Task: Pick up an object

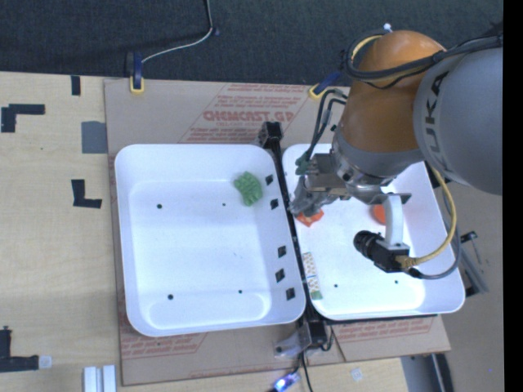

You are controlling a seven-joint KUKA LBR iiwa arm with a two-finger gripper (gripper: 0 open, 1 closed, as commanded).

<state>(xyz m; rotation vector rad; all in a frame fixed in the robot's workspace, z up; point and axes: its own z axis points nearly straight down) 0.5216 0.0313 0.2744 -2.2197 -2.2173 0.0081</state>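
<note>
Reaching: the arm (392, 104) comes in from the right and hangs low over the left part of the right bin (368, 296), close to the divider between the two bins.
Jaws: the gripper (313, 196) sits right above an orange object (307, 216); its own body hides the tips, so I cannot tell how wide it stands or whether it has anything.
Nearest object: that orange object lies on the right bin's floor beside the left wall, partly under the gripper.
Other objects: a second orange piece (379, 213) lies further right in the same bin; a green object (249, 187) lies in the left bin (196, 317), near its upper right corner.
Done so far: by my judgement, the approach only; nothing looks lifted.
Left to do: closing on the orange object and raising it clear of the bin.
Desk: cardboard sheet (237, 113) under both bins.
</note>
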